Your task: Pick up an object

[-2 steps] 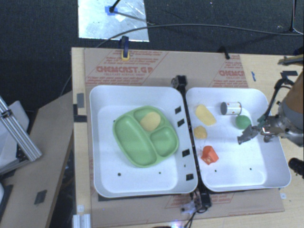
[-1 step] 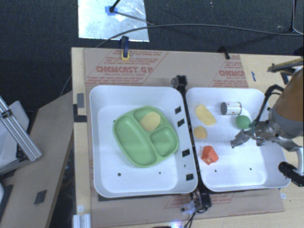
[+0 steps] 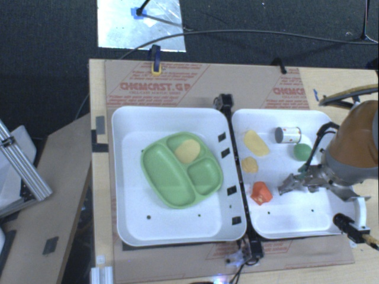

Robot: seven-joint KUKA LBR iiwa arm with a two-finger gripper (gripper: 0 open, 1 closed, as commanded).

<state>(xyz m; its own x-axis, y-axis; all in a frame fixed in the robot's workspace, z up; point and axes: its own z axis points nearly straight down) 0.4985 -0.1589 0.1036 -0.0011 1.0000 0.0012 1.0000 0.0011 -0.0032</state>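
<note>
Two white bins sat side by side on the surface (image 3: 195, 81). The left bin (image 3: 133, 218) held a green divided plate (image 3: 177, 173), with a pale yellow item (image 3: 188, 151) in its far compartment. The right bin (image 3: 290, 220) held a yellow piece (image 3: 257, 142), a smaller orange-yellow piece (image 3: 250, 165), a red-orange object (image 3: 261, 192), a white cylinder (image 3: 288, 135) lying on its side, and a green ball (image 3: 302, 151). The arm (image 3: 355, 144) reached in from the right. Its claw (image 3: 288, 185) hung low over the right bin, just right of the red-orange object, near the green ball.
</note>
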